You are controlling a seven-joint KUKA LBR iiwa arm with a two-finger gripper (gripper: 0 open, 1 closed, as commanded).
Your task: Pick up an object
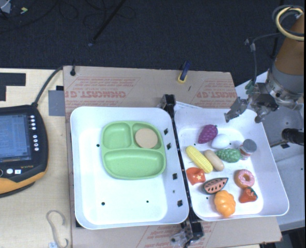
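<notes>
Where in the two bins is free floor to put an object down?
Left bin: bare floor around the green tray, widest below it. Right bin: crowded in the middle with toy food, from grapes to orange; bare only along the top edge.

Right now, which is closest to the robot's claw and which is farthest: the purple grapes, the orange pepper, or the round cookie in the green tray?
Seen from the camera above, measured from the gripper:
1. Purple grapes, nearest, at the top of the right bin.
2. Round cookie, in the green tray's upper right compartment, left bin.
3. Orange pepper, farthest by a slight margin, at the right bin's near edge.
</notes>
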